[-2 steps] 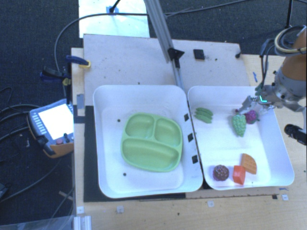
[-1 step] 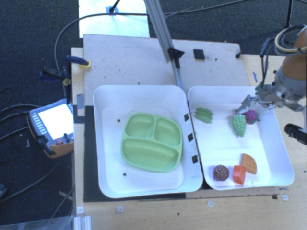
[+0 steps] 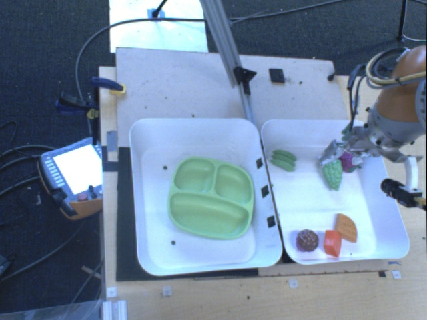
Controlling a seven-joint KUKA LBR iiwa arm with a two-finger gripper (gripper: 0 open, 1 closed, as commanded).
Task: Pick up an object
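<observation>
Nearest the camera, a brown ball (image 3: 307,240), a red piece (image 3: 332,243) and an orange wedge (image 3: 346,227) sit along the right bin's (image 3: 293,199) front. Farther back, the gripper (image 3: 339,157) hangs over green toy grapes (image 3: 332,174); a purple item (image 3: 348,162) lies touching them. The grapes lie just below and toward the front, long axis running front-to-back. I cannot tell how the fingers stand.

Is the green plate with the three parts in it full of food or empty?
Empty. The green plate lies flat in the left bin, and all three of its sections show bare green, with no food in them.
</observation>
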